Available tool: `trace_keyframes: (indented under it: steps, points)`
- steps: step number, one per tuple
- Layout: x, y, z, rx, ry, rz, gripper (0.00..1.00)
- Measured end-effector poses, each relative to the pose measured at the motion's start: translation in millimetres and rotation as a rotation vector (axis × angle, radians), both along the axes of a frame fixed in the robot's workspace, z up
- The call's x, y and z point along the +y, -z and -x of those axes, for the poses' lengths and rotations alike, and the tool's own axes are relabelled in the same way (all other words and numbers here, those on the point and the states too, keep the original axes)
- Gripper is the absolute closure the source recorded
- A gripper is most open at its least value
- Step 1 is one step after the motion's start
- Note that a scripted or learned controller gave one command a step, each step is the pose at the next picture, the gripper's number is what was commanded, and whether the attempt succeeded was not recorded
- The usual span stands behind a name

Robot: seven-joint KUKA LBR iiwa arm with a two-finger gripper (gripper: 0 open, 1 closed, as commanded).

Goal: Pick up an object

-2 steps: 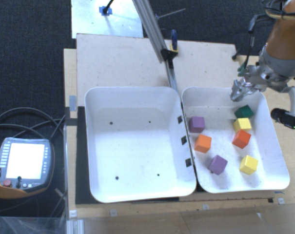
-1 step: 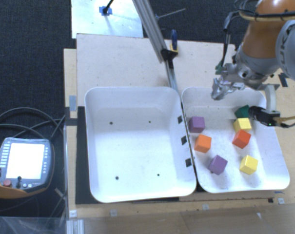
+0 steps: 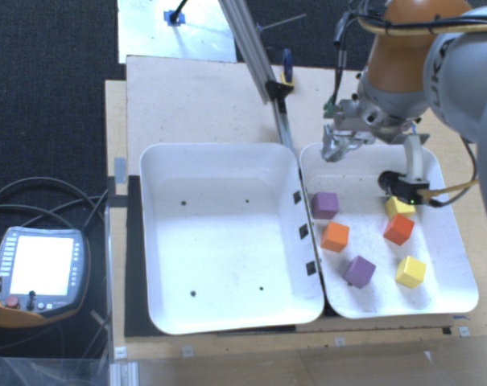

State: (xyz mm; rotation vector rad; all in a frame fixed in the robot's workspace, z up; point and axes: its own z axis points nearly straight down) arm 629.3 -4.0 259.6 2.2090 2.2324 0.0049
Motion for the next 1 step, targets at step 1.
trace_keyframes:
  steps: [1]
  points:
    - [55.1, 0.1, -4.0, 0.0, -0.001, -0.001, 1.0]
